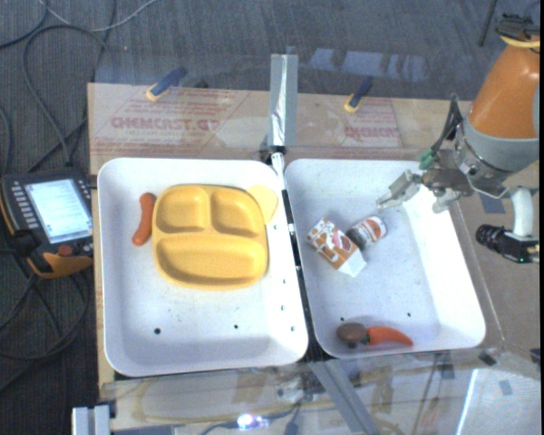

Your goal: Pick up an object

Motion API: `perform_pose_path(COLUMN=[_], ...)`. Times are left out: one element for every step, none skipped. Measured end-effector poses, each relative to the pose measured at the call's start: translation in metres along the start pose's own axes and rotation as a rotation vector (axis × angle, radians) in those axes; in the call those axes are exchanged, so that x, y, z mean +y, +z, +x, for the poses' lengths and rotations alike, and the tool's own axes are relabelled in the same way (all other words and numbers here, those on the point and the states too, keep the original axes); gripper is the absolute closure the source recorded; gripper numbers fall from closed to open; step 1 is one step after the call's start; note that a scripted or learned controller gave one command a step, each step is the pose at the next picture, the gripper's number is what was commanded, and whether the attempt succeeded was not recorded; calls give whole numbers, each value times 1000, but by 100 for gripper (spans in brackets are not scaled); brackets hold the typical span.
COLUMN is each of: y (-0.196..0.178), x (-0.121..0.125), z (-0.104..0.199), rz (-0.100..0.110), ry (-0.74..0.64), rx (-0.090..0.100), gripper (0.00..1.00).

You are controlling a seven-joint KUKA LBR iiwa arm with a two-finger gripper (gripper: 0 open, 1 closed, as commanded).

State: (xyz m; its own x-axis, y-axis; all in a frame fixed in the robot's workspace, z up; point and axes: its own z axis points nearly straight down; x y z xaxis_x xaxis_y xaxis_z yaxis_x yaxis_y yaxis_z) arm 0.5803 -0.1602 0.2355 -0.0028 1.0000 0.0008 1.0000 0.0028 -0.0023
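Two white bins sit side by side on the bench below us. Nearest our edge, in the right bin (453, 279), we see a carrot (390, 336) lying along the front wall, with a dark brown lump (350, 333) touching its left end. Further back in that bin, near its middle, a small carton (335, 246) lies tilted, printed in orange and white, and just beside its upper right corner lies a little can (368, 231) on its side, with a dark band and a pale end. These are the loose things we could pick from on this side.

In the left bin (127, 333) we see a yellow tray (212, 236) with compartments, face up, taking up the middle. A sausage (144, 218) lies upright along the tray's left side, just beside it. A flat yellow piece (267, 200) pokes out from under the tray's upper right corner.

Further back on the right, our gripper (412, 191) hangs over the rear of the right bin, above and to the right of the can and apart from it. Its two fingers are spread, one (394, 191) reaching left towards the can, and nothing lies between them. The arm (505, 107) rises behind it, orange above grey.

At the far left a tablet (51, 208) lies on the floor beside the bench.
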Motion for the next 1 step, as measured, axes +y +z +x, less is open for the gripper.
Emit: perform_pose_path(y=[117], x=[-1], z=[17], rz=[-39], ry=[-90], rx=[-8], gripper=[0])
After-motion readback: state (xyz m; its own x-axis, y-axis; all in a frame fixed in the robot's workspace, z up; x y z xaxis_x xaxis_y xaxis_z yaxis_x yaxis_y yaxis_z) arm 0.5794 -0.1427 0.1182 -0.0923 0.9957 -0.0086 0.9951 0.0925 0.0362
